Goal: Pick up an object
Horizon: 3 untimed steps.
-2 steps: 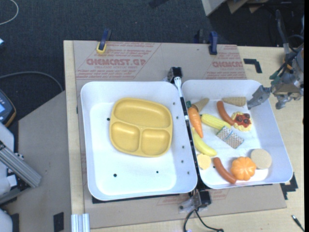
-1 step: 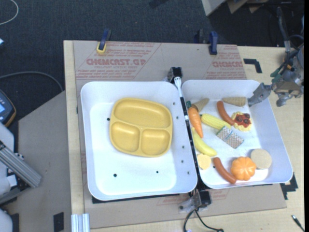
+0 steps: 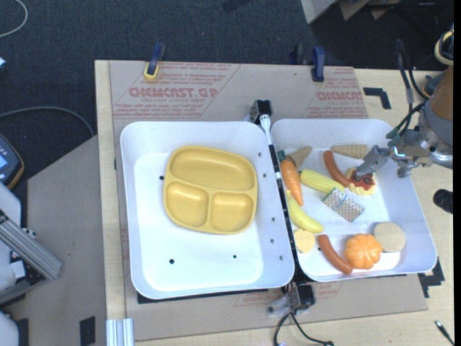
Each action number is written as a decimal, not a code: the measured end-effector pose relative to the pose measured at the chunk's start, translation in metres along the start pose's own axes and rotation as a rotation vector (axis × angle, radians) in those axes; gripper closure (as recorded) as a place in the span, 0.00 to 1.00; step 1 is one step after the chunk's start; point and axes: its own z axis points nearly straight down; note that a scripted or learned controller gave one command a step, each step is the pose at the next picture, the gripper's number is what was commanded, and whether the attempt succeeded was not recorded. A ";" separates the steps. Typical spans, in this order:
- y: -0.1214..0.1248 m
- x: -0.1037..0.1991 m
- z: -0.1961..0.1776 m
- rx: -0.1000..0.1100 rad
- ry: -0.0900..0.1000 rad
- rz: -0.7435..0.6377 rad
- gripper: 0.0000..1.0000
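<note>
Grey pincer (image 3: 362,170) reaches into the right bin (image 3: 414,200) over a small red-and-yellow piece (image 3: 362,185), just beside a red sausage (image 3: 333,168); you cannot tell whether it is open or closed. Bring it straight down on that piece, away from the sausage and the silver grater-like piece (image 3: 343,205) nearby, and close only once the piece sits squarely inside.

I count two white bins: left bin (image 3: 137,215), right bin (image 3: 414,215). One yellow divided plate (image 3: 210,189). Toy food: one carrot (image 3: 291,181), two sausages (image 3: 334,167) (image 3: 335,254), one corn cob (image 3: 320,181), one banana (image 3: 303,219), one pumpkin (image 3: 362,251), one cone (image 3: 349,151).
</note>
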 end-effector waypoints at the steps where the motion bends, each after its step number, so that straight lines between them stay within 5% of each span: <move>1: 0.002 -0.003 0.063 0.001 0.000 0.000 0.00; 2: 0.008 -0.011 0.115 -0.003 -0.001 0.000 0.00; 3: 0.008 -0.010 0.124 -0.003 -0.001 -0.001 0.00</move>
